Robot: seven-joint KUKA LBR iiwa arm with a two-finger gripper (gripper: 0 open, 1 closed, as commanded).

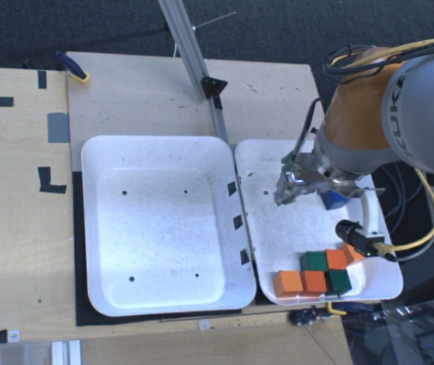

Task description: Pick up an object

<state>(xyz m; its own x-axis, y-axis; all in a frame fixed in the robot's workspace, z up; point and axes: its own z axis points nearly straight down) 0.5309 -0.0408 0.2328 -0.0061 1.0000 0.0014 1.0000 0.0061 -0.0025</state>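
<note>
Several blocks [317, 274] clustered, right bin's [266, 166] near corner | jaws [286, 192] above bin | grip state unclear

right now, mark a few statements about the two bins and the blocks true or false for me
1. The coloured blocks lie in the right bin. True.
2. The blocks sit at the far end of their bin, near the metal pole. False: they are bunched in the near corner, by the bin's lower edge.
3. The gripper hangs over the right bin. True.
4. The gripper is directly above the cluster of blocks. False: it is over the upper part of the bin, apart from the cluster.
5. A blue object shows beside the gripper, partly hidden by the arm. True.
6. All the blocks are orange. False: some are orange and some are green.
</note>
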